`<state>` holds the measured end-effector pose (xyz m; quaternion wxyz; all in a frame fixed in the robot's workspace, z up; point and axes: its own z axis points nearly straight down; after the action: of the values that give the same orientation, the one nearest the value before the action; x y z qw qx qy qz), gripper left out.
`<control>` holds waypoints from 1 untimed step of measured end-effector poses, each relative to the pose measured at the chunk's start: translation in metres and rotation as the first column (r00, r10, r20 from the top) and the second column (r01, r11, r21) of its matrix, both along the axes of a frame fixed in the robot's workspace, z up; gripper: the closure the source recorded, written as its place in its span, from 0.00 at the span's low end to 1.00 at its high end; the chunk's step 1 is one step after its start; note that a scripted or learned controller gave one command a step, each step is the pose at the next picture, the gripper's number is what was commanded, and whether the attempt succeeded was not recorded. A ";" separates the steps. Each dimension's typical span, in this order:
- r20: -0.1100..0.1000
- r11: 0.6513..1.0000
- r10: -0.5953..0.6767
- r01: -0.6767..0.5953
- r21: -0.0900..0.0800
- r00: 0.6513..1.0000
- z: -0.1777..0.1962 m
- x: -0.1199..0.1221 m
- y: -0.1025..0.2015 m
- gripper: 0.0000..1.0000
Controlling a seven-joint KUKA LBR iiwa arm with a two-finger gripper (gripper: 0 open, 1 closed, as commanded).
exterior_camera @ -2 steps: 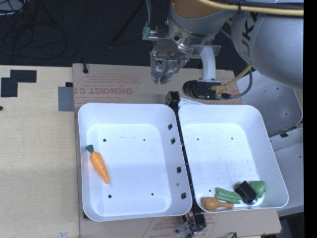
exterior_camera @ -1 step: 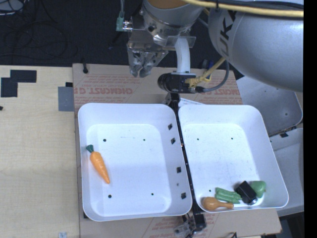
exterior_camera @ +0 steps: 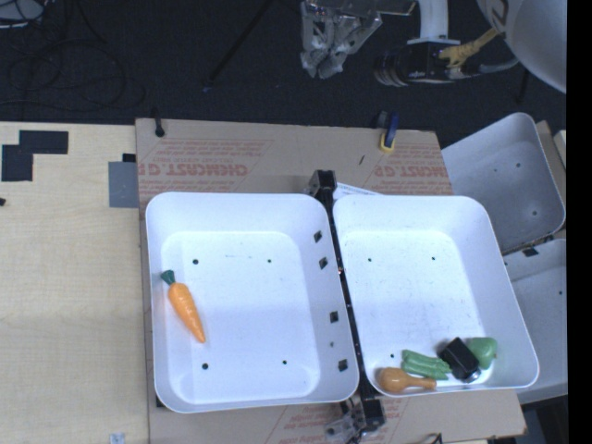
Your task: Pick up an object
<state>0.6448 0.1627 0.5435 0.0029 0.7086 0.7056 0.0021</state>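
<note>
Gripper (exterior_camera: 331, 49) sits at the top of the camera view, above the dark area behind the bench, well beyond the far rims of both bins. Its fingers hang down as a pale grey cluster; whether they are spread or closed cannot be read against the dark background, and nothing is visible between them. The arm's white and grey housing (exterior_camera: 518, 17) lies to the gripper's right, in the top right corner.

Left bin (exterior_camera: 236, 209) lies below and slightly left of the gripper, well apart from it. One object inside: a toy carrot (exterior_camera: 186, 309), orange with a small green top, lying near the bin's left wall, green end pointing away from the viewer, tip slanting toward the near right. It is far from the gripper, down and to the left.

Right bin (exterior_camera: 416, 213) lies below and right of the gripper, touching the left bin along a black hinge strip (exterior_camera: 335, 285). Its objects are clustered in the near right corner, the farthest spot from the gripper: an orange pear-shaped piece (exterior_camera: 403, 380) against the near wall, a green pod-like piece (exterior_camera: 425, 364) just beside it, a black block (exterior_camera: 460, 358) touching the pod's right end, and a light green piece (exterior_camera: 483, 348) partly behind the block.

Both bins rest on a cardboard sheet (exterior_camera: 268, 160) with reversed red lettering.
</note>
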 end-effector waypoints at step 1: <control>-0.011 1.000 0.012 -0.012 0.002 1.000 -0.007 -0.002 0.084 1.00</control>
<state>0.6433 0.2462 0.5364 -0.0014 0.7044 0.7098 -0.0011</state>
